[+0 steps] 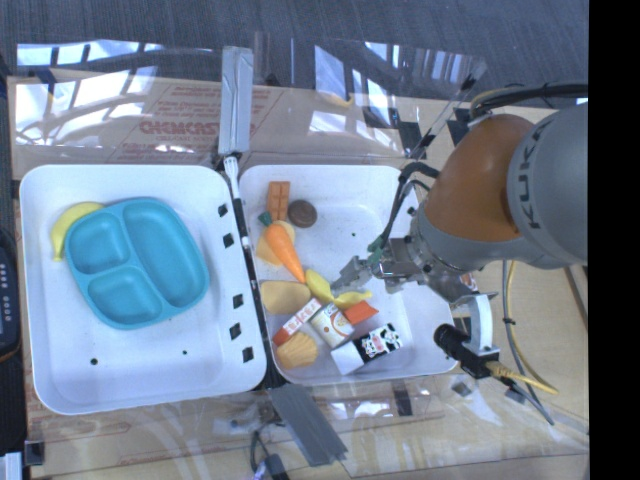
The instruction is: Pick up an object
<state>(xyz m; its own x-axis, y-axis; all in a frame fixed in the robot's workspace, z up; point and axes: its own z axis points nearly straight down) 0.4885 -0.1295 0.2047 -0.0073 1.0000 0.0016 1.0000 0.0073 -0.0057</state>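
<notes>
Gripper (352,273), grip unreadable, just above the yellow toy (330,290) in right bin (350,183).

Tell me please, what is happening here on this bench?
A robot arm reaches into the right bin, which holds a heap of toy food. Its gripper is low beside a small banana, near a carrot. Nothing is lifted yet. The left bin holds a blue plate.
</notes>
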